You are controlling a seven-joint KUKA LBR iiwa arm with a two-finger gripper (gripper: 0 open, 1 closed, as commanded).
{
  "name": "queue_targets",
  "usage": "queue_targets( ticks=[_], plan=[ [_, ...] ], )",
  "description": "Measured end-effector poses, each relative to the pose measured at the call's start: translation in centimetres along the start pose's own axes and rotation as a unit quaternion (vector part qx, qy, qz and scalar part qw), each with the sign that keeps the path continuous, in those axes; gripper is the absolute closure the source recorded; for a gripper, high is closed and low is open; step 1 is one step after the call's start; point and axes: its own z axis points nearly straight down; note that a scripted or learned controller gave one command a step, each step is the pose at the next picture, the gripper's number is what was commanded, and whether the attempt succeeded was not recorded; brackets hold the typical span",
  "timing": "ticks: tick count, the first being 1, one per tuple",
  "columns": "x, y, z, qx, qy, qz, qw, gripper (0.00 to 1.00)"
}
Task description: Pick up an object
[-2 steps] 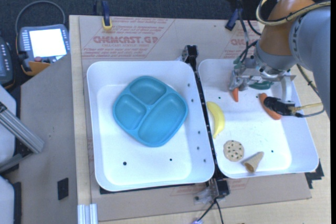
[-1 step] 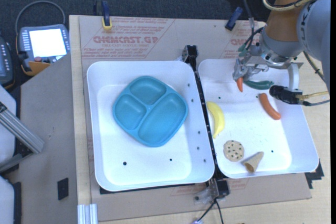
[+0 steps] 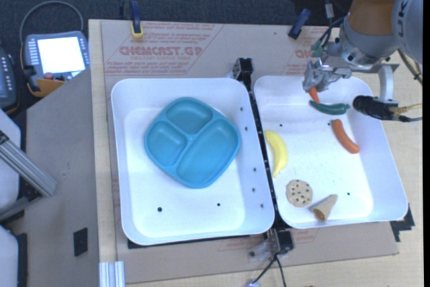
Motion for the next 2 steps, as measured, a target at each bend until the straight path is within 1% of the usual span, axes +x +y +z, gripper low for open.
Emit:
queue_targets(
  ticks=[1,2],
  plan=[
    [0.0,1.1,-5.8,0.0,0.0,0.0,1.0,1.0],
    [5.4,-1.6,-4.8,0.006,0.002,-0.001,1.0,1.0]
  ],
)
